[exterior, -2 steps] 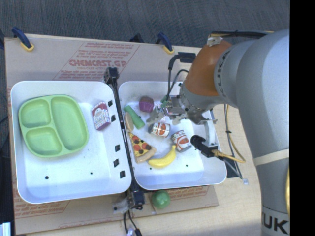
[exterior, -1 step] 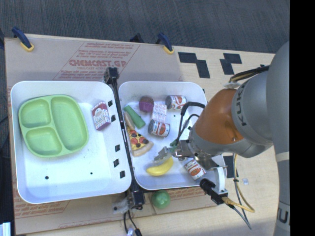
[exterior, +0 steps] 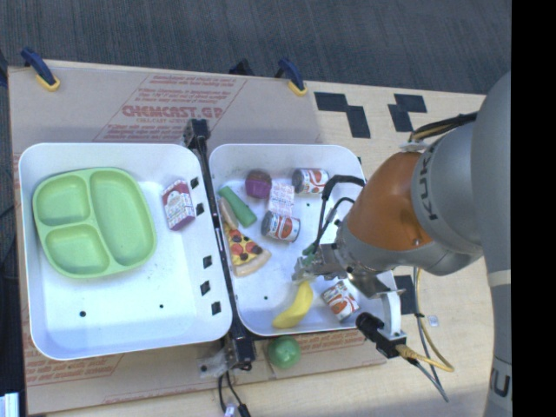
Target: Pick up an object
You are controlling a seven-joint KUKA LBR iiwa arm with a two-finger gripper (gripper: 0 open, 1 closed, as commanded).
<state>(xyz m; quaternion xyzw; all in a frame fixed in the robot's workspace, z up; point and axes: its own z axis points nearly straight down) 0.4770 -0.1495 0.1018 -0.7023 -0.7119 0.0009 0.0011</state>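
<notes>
Two bins share the table. Low in the frame, my pincer [exterior: 323,272] hangs over the right bin [exterior: 261,315], between the banana [exterior: 295,307] and a small can [exterior: 340,301], likely targets; whether it's parted, I cannot tell. Farther up lie more cans [exterior: 281,226].

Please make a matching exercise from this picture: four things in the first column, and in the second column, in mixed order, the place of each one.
Things:
1. green divided plate
2. banana
3. pizza slice
4. green ball

Places:
A. on the bench, outside the bins, in front of the right bin
B. in the left bin, at its left side
C. in the right bin, near its front wall
D. in the right bin, close to the divider between the bins

Pairs: 1-B, 2-C, 3-D, 4-A
</notes>
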